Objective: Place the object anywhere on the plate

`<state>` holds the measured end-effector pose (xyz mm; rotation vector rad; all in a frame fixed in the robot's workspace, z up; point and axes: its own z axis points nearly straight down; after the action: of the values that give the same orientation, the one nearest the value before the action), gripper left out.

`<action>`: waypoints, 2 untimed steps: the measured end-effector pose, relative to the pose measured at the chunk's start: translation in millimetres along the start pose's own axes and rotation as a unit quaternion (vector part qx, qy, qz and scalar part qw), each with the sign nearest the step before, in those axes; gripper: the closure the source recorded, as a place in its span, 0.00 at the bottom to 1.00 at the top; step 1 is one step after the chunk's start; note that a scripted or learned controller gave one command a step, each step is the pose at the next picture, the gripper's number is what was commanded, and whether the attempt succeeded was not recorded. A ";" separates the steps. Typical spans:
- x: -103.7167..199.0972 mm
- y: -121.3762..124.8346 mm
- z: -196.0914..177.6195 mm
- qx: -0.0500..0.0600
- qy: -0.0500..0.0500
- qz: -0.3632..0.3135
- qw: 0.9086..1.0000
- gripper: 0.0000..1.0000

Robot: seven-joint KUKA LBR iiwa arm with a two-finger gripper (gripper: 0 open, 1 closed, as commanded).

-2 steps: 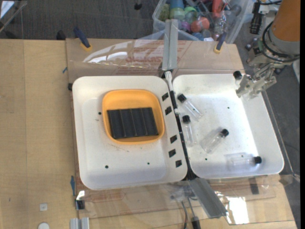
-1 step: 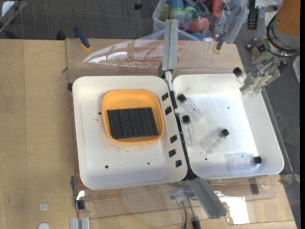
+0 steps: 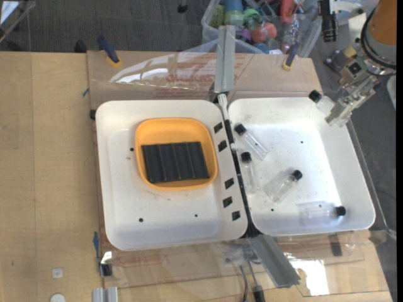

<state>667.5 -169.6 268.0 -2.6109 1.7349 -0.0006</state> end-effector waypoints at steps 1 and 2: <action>15.5 8.1 88.3 -0.003 -0.003 -0.187 0.982 1.00; 16.1 8.2 87.7 -0.003 -0.002 -0.186 0.982 0.00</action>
<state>666.6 -187.1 180.1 -2.8906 1.2189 0.0075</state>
